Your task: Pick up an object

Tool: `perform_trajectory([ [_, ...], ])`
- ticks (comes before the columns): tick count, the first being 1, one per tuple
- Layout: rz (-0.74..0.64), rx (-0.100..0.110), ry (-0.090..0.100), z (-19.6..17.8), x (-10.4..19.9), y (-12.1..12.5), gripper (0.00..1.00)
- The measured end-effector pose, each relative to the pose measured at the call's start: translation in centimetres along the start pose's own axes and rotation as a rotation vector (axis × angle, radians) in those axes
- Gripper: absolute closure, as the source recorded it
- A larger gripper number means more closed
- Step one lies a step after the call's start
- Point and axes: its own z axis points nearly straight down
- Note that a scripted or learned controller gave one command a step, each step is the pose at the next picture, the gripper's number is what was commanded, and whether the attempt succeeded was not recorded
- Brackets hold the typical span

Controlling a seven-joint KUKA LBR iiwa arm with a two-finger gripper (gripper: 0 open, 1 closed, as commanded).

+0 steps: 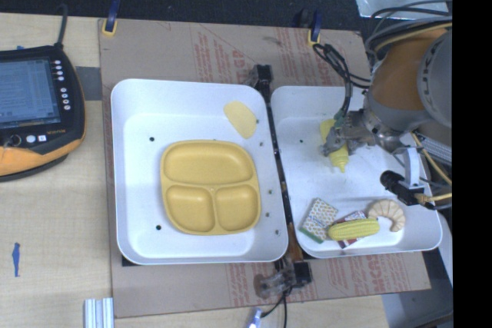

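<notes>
Control tablet (34, 107) at bench's left edge; brown cardboard (200, 50) under bins.

Bins (134, 165): smooth white plastic, slight sheen. Yellow tray (209, 186): matt plastic. Bench sheet (200, 50): brown printed cardboard, matt. Table (46, 242): pale wood-look laminate. Arm (407, 77): glossy orange band, grey metal-looking shell. Corn (354, 228): shiny plastic.

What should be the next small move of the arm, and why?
Probably a short straight lift. The end effector sits low in the right white bin directly over a small yellow object, seemingly touching it; raising it a little would show whether the grasp took.
</notes>
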Motion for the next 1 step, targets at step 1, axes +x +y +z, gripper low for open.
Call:
perform_trajectory([
  [1, 0.002, -0.007, 0.002, -9.08, 7.49, -1.75, 1.0],
])
